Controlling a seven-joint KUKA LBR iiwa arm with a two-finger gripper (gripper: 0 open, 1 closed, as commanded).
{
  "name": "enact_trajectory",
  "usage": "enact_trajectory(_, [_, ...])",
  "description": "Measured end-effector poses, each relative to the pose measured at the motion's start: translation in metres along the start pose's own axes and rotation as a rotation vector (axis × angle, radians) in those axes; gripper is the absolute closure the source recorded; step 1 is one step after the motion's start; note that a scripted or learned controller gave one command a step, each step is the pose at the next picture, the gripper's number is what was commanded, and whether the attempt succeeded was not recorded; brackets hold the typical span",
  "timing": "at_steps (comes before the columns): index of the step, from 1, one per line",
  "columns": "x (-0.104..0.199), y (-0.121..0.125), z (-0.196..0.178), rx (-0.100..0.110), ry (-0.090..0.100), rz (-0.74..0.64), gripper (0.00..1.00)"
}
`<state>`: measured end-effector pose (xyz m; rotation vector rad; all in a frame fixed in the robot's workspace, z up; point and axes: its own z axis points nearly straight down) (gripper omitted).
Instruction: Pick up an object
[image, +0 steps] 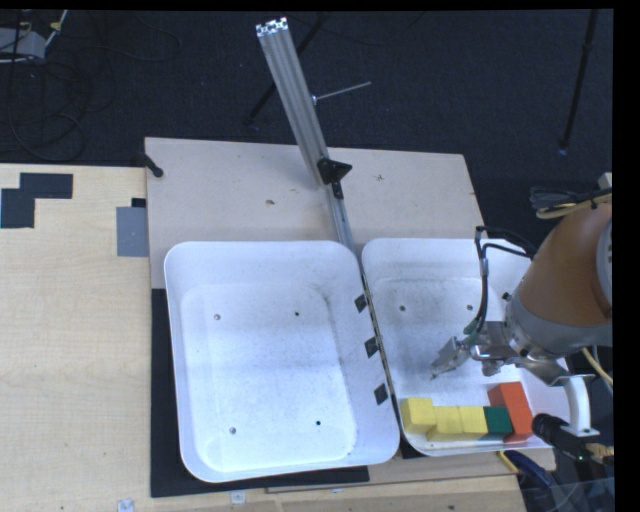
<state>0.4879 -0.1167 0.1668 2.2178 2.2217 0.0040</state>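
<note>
Along the front wall of the right bin (420, 262) lies a row of blocks: a yellow block (418, 412) on the left, a second yellow block (459, 420) beside it, then a green block (497, 421) and an orange-red block (515, 401) at the right end. My gripper (465, 364) hangs over the bin floor just behind this row, above the yellow and green blocks. Its two fingers are spread apart, open, with nothing between them. The orange band and grey wrist (565, 290) come in from the right and hide the bin's right wall.
The left bin (185, 262) sits next to the right one, with black clips (371, 346) along the shared wall. An aluminium rail (300, 105) slants up from the bins' back junction. Cables run by the arm at the right.
</note>
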Motion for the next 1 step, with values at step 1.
enact_trajectory(1, [0.0529, 0.0011, -0.1288, -0.002, 0.001, -0.002, 0.0])
